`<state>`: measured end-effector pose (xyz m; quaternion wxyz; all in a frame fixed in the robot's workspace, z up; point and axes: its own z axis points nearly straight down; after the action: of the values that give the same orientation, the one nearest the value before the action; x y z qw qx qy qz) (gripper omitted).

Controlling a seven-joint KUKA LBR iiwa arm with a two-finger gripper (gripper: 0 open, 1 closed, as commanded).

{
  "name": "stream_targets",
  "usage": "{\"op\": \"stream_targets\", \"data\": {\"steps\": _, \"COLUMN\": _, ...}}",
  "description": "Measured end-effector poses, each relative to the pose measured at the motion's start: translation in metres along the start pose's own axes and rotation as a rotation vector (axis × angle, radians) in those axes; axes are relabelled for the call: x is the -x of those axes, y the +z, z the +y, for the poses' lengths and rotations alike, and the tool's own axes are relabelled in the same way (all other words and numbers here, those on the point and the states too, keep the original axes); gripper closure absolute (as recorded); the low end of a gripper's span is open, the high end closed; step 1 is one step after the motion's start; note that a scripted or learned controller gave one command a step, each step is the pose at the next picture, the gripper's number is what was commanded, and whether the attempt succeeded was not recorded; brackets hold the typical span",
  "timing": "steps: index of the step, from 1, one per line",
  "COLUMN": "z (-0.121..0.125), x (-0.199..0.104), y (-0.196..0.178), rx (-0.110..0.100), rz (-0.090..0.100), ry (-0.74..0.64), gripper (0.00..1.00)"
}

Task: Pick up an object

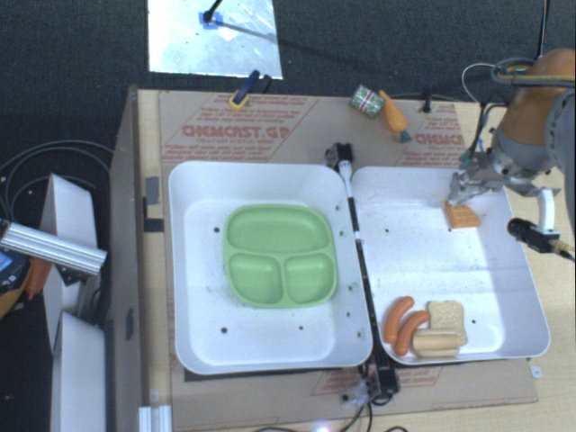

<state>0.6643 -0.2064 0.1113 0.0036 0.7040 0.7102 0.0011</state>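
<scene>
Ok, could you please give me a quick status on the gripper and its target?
Gripper low in right bin, just above orange cracker. Nothing seen between fingers. Sausages and bread far off at near corner; nothing in the way.

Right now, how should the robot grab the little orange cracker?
Probably from straight above, pinching two opposite straight edges. The cracker looks flat and squarish, lying alone on the right bin floor, clear of the walls, so fingers can likely fit on either side. The gripper hangs just above it.
</scene>
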Motion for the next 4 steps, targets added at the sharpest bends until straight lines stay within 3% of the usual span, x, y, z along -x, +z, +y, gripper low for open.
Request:
{"op": "stream_targets", "data": {"steps": 1, "z": 0.000, "x": 0.000, "y": 0.000, "rx": 0.000, "rz": 0.000, "ry": -0.001, "gripper": 0.00}}
{"op": "stream_targets", "data": {"steps": 2, "z": -0.003, "x": 0.000, "y": 0.027, "rx": -0.005, "rz": 0.002, "ry": 0.004, "gripper": 0.00}}
{"op": "stream_targets", "data": {"steps": 3, "z": -0.008, "x": -0.023, "y": 0.019, "rx": -0.004, "rz": 0.002, "ry": 0.003, "gripper": 0.00}}
{"op": "stream_targets", "data": {"steps": 4, "z": 0.005, "x": -0.016, "y": -0.009, "rx": -0.002, "rz": 0.002, "ry": 0.003, "gripper": 0.00}}
